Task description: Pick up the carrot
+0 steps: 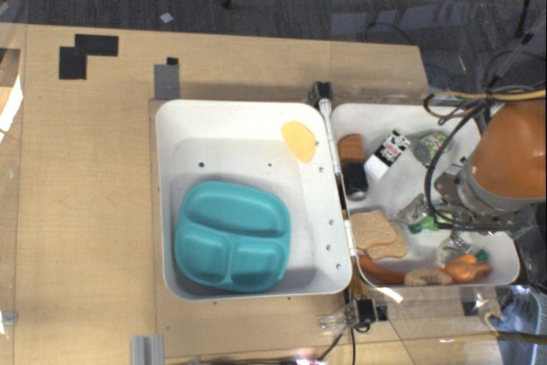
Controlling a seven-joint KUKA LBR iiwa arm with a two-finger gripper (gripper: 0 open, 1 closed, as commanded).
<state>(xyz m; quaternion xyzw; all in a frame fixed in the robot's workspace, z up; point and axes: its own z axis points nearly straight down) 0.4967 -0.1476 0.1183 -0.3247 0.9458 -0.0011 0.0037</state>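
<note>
Gripper (457, 248) hung low over the right bin (510, 269), just above the carrot (466, 269). Whether it was spread or pinching could not be told.

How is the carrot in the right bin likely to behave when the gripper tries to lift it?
The carrot looks like a small moulded toy, so probably stiff and light. Its rounded, tapering body may slip or roll between fingers. It lies in the right bin's near corner, beside a sausage and a pale piece, so a grasp may nudge those. The gripper hangs just above it.
</note>
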